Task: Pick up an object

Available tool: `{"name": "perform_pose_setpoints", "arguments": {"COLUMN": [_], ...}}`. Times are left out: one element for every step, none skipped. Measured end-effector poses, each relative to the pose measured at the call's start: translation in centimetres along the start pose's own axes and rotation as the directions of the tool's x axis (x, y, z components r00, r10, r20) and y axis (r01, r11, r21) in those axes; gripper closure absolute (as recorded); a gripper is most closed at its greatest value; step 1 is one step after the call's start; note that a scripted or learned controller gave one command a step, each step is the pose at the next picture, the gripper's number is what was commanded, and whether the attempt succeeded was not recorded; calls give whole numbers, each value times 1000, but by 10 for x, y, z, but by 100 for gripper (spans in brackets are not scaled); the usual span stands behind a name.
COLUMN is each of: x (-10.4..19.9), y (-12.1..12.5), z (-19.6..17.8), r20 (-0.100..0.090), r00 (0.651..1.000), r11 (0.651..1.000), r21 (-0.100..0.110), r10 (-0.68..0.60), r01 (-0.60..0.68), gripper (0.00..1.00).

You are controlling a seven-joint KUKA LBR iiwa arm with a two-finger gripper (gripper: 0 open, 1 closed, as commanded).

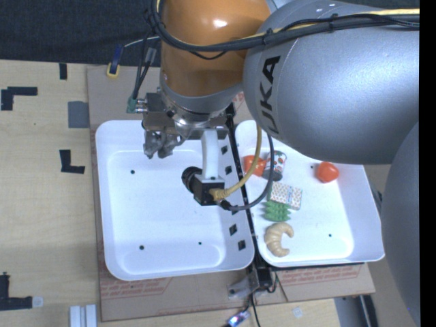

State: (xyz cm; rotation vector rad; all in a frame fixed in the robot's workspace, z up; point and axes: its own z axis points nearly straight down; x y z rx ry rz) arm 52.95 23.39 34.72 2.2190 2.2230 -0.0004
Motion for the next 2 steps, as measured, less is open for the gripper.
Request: {"name": "perform_pose_setpoints", "arguments": {"x": [0,0], "y": [19,46], "z": [-123,-192], "r20": [-6,-3], "r00": [1000,1000], "r11": [1000,1000], "r21": [-12,-6], "r10": [-1,0], "r01": [1,0], "gripper": [100,100]}}
